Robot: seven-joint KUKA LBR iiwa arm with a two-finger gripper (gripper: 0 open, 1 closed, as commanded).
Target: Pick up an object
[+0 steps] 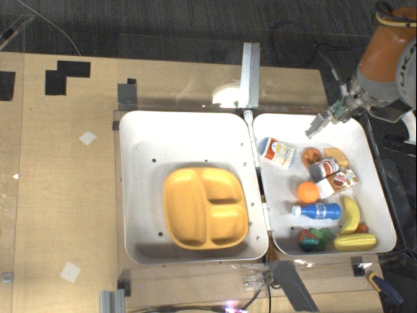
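Observation:
The right bin (368, 145) holds several small items. A white and orange carton (277, 152) lies at its far left, with a brown round piece (311, 156) and a tan slice (335, 154) beside it. Below them are a can (324, 168), a red and white box (339, 181), an orange (307, 192), a blue bottle (319, 210), a banana (351, 214), a yellow vegetable (355, 241) and a green and red item (313, 239). My gripper (314, 130) hangs over the bin's far part, above and right of the carton, with nothing visibly in it.
In the left bin (140, 175) lies a yellow divided plate (205, 207). A metal post (251, 74) stands behind the seam between the bins. The arm with its orange band (384, 51) reaches in from the upper right.

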